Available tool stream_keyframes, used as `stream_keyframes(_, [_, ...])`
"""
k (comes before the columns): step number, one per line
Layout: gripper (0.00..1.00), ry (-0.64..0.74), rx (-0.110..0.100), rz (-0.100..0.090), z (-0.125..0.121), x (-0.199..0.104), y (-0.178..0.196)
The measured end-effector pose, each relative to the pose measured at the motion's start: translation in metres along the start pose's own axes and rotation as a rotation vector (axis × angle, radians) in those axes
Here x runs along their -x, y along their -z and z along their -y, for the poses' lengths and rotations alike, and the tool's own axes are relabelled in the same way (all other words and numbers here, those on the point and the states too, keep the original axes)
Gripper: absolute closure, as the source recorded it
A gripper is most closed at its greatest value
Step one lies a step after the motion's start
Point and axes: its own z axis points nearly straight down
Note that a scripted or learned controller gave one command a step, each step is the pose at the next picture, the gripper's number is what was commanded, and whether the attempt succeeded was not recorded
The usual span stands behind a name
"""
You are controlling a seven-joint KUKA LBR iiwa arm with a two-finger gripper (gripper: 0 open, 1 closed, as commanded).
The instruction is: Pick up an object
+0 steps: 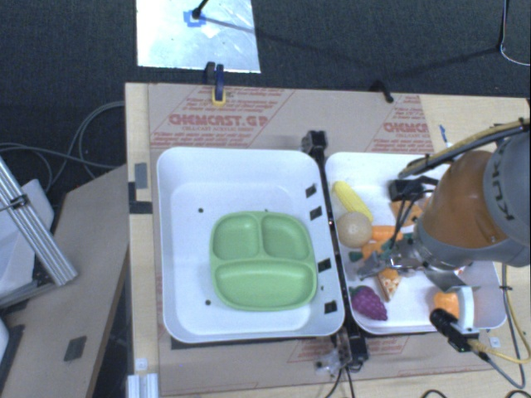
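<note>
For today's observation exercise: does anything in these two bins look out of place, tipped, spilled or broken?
Nothing stands out. The green plate lies flat in the left bin. The toy foods, including a banana and purple grapes, sit loose in the right bin, none spilled over.

The two bins (178, 222) looked like smooth, slightly glossy white plastic. The divided green plate (264, 259) at the left bin's centre seemed matt plastic. The bench board (249, 118) at twelve o'clock read as printed brown cardboard. A shiny metallic sheet (178, 23) lay above it on dark rough carpet (58, 48).
</note>
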Motion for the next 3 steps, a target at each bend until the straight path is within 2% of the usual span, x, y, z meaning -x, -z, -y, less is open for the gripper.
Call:
stream_keyframes(1, [0.00,0.000,0.015,0.005,-0.006,0.004,-0.005])
stream_keyframes(2, [1.00,0.000,0.023,0.009,-0.009,0.006,0.006])
stream_keyframes(3, [1.00,0.007,-0.001,-0.004,-0.021,0.010,0.055])
